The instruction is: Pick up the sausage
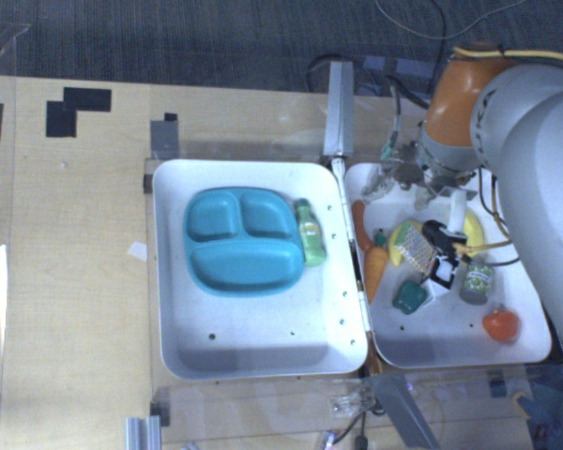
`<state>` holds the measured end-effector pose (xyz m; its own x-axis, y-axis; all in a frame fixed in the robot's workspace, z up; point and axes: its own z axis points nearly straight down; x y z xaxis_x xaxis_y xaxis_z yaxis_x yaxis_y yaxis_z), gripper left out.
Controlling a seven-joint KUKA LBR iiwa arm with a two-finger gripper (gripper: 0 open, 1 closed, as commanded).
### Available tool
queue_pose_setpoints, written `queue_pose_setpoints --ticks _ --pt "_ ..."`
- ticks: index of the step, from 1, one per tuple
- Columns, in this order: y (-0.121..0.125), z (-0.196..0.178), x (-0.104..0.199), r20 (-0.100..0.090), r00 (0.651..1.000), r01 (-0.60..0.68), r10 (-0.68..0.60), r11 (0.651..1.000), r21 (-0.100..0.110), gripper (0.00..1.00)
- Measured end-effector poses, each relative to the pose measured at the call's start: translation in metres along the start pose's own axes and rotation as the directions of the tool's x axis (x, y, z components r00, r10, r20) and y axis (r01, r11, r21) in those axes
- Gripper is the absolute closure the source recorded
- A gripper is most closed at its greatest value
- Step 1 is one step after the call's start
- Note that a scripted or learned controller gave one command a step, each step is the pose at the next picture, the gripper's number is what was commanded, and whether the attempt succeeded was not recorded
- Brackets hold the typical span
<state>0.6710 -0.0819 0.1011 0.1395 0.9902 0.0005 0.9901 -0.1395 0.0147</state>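
The sausage [358,221], a reddish-brown link, lies in the right bin [535,340], close along that bin's left wall in its upper half. Nothing grips it. Just below it, an orange carrot [375,268] lies tilted, its top end close to the sausage's lower end. To the right of both sits a yellow and grey scrubbing pad [410,242], with a dark green object [410,295] below it. Further right are a yellow banana [471,232], a small can [476,282] and a red-orange round fruit [500,324]. The gripper [420,182] hangs over the bin's upper part, right of the sausage and apart from it; I cannot tell whether it is released or clenched. The left bin [253,354] holds a blue divided plate [242,242] with a green bottle [309,232] beside it.
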Motion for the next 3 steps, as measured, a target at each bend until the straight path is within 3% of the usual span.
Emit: queue_pose_setpoints --ticks 1,2,3 --pt "-0.011 0.014 -0.005 0.001 1.000 -0.027 0.027 1.000 0.008 0.00" --pt "-0.009 0.000 -0.003 -0.002 1.000 -0.023 0.023 1.000 0.000 1.00" --pt "-0.009 0.000 -0.003 -0.002 1.000 -0.023 0.023 1.000 0.001 0.00"
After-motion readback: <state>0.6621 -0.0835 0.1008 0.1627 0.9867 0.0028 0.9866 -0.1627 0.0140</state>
